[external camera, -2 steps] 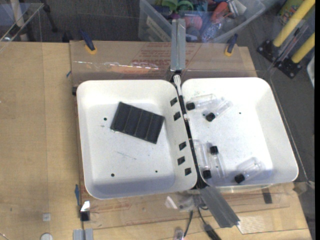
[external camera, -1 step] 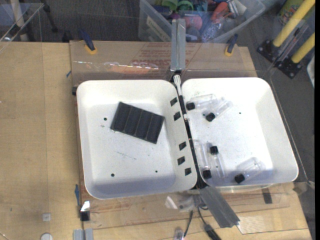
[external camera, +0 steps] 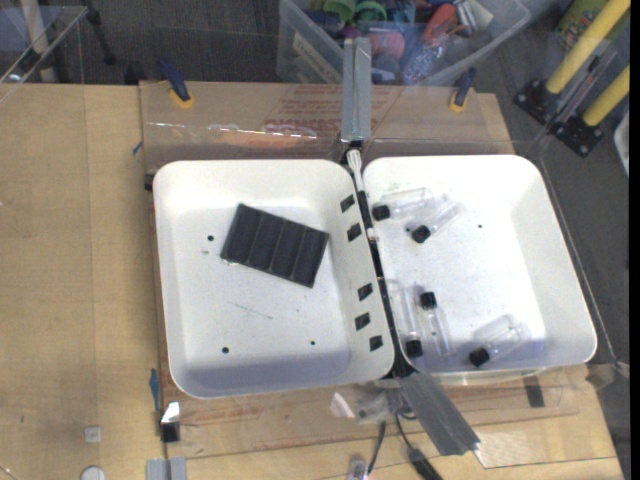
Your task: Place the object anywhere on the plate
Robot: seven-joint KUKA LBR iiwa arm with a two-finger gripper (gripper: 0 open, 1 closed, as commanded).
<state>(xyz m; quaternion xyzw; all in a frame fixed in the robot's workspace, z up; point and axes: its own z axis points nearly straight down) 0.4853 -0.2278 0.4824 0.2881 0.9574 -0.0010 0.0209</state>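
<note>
A dark grey, ribbed rectangular plate lies flat and slightly askew in the left white bin, toward its upper middle. In the right white bin lie several clear plastic vials with black caps. One pair of vials rests near the bin's upper left. Another vial lies along the divider. A third vial sits near the front edge, tilted. Nothing rests on the plate.
The raised divider between the bins carries small black tabs. A metal bar runs back from it. A clear tub of colourful toys stands behind the bins. Yellow tubes lie at the back right.
</note>
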